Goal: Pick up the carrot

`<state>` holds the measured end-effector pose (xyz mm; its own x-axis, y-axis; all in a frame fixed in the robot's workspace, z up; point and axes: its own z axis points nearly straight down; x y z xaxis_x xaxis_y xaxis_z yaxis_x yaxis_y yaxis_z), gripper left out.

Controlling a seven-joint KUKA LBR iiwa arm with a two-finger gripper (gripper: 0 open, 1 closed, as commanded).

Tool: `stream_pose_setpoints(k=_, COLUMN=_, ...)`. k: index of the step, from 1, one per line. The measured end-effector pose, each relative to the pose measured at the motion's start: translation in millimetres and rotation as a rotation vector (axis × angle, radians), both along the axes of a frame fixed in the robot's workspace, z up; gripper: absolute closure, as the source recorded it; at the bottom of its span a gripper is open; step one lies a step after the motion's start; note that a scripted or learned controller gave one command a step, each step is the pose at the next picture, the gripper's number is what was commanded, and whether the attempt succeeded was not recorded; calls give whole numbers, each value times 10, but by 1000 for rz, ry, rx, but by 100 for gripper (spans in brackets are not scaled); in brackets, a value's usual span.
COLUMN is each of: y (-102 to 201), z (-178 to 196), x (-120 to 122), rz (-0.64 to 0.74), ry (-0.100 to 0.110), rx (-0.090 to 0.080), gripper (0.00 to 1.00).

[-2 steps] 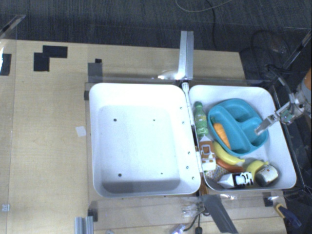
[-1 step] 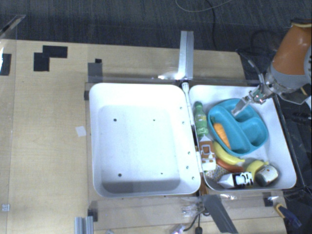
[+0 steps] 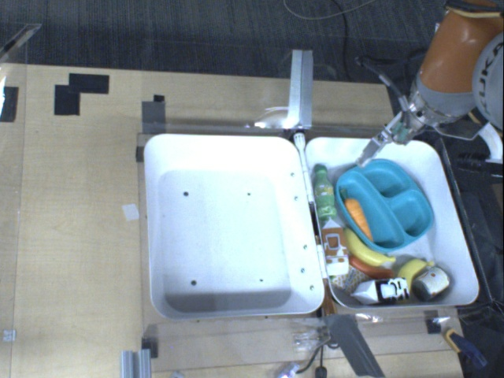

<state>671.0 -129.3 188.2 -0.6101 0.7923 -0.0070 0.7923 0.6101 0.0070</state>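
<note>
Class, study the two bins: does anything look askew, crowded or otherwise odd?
Yes. Everything is crammed into the right bin. The blue divided dish sits tilted, the carrot lies in its left compartment, and a banana curves along the dish's lower edge. A green bottle lies along the left wall.

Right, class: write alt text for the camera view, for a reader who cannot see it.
An orange carrot lies in a blue divided dish in the right-hand white bin, with a banana and a green bottle crowded beside it. The robot's claw hangs above the dish's far rim, arm reaching in from the right.
</note>
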Motion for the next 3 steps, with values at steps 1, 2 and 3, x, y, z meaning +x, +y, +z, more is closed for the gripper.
stream_pose_setpoints(k=1, y=392, z=-277, x=-140, rz=70, ry=2, rx=0, gripper=0)
stream_pose_setpoints(k=2, y=278, z=-607, x=-222, rz=240, ry=2, rx=-2, gripper=0)
stream_pose_setpoints(k=3, y=-230, z=-518, x=-186, rz=286, ry=-1, rx=-4, gripper=0)
